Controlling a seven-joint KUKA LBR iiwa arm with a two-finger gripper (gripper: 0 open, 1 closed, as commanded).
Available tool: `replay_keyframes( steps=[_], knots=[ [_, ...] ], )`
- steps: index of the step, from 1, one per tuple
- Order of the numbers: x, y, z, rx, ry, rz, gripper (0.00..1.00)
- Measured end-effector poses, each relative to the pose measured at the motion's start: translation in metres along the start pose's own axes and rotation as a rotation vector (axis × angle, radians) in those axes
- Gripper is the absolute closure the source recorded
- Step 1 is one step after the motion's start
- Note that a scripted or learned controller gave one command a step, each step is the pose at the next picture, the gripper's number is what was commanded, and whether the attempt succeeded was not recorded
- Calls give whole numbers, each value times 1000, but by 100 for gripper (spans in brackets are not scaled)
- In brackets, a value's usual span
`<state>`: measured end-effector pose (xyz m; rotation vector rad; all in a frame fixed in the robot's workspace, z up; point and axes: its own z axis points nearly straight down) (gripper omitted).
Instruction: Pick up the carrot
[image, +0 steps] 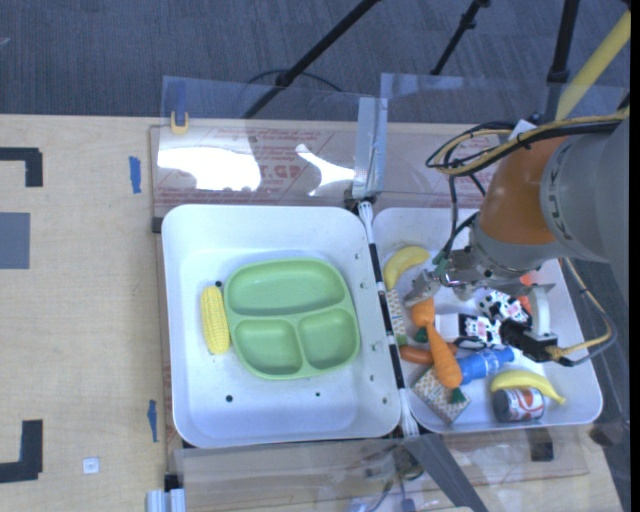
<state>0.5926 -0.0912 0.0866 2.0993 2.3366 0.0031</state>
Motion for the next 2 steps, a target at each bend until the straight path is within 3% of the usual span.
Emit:
replay_keyframes(
  steps=[1, 2],
  knots=[
    [0, 2, -12, -7, -1, 2, 100],
    [104, -17, -98, 2, -1, -78, 100]
  ],
)
